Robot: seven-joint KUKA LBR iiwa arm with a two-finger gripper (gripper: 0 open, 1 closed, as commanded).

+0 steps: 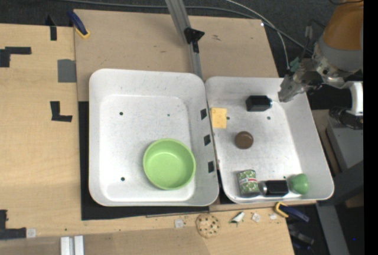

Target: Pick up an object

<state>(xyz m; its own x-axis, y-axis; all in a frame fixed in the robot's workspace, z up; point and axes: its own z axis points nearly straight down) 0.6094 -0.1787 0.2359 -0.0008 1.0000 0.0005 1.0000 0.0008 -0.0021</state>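
The right bin [307,130] holds a black block [258,103] near its back, a yellow sponge-like square [218,117] at its left wall, and a brown round piece [244,140] in the middle. Along its front lie a small green-patterned can [247,182], a black cylinder [274,188] and a green ball-like object [299,183]. My gripper [287,90] hangs at the bin's back right edge, just right of the black block, with nothing seen between its fingers.
The left bin [106,100] contains a light green bowl [169,163]. A metal pole [177,9] slants down to the gap between the bins. Small scraps and a cookie-like disc [206,225] lie on the bench in front.
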